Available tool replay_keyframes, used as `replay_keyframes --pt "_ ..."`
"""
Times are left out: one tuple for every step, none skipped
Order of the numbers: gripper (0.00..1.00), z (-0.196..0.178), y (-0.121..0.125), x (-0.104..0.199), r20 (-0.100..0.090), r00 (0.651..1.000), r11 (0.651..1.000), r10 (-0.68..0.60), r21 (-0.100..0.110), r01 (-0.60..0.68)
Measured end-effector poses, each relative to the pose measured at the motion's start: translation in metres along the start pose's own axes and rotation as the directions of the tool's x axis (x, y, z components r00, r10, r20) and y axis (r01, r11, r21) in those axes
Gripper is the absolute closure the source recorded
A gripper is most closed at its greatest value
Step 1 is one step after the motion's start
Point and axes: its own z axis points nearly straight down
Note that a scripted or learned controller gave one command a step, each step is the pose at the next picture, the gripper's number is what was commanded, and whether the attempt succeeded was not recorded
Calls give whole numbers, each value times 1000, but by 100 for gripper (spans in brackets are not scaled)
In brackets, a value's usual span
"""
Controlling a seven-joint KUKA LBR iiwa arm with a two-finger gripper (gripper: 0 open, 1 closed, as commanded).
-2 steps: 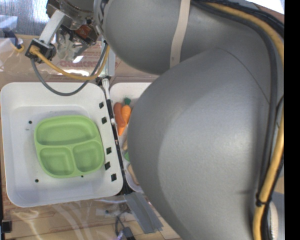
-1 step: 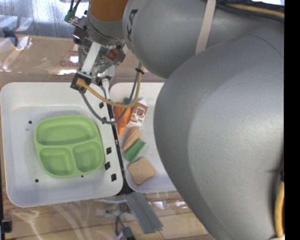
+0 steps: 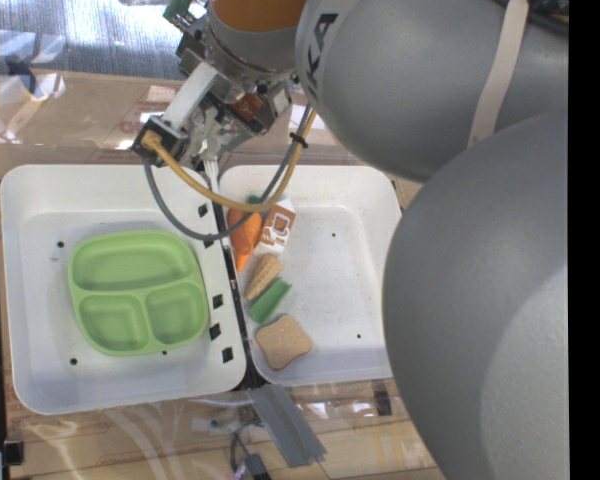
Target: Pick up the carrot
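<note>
We take the carrot [image 3: 246, 236] as our landmark: it lies in the right bin [image 3: 365, 268], pressed against that bin's left wall, its thick end up toward the far rim and its tip pointing down toward us. The gripper [image 3: 212, 173] hangs just above and to the left of the carrot's top end, near the seam between the bins. We cannot tell how it is set, because the wrist and its looping yellow hose [image 3: 205, 190] hide it; nothing shows between it and the carrot, so we judge the carrot not yet grasped.

The carrot seems to have come to rest at the wall with the other items bunched against it. Touching its right side lies a small carton [image 3: 277, 226]. Just below its tip sits a tan cracker-like piece [image 3: 263, 274], then a green bean-like piece [image 3: 271, 301], and lower still a slice of bread [image 3: 283, 341].

Left of the carrot, across the wall, a green divided plate [image 3: 137, 293] rests in the left bin [image 3: 30, 298], well apart from it.

We judge the wall and the carton the main hindrances: they flank the carrot closely, leaving little room for a clean grip across it.
</note>
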Motion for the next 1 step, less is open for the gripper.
replay_keyframes --pt "100 40 13 -31 5 910 910 414 -1 -414"
